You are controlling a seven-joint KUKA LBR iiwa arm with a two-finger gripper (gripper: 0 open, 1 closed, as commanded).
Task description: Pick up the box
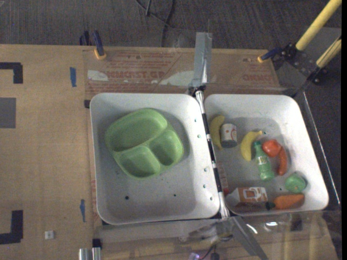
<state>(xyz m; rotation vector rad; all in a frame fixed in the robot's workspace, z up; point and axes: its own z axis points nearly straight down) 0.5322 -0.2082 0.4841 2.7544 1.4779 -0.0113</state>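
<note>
The box [250,194] is seen lying flat at the near edge of the right bin [303,118], its label blurred; the bins are set on a cardboard-covered bench [43,145].

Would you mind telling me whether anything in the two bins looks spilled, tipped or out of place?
Nothing looks spilled or damaged. The box lies flat by the near wall of the right bin, beside a carrot. The green tray sits askew in the left bin.
</note>
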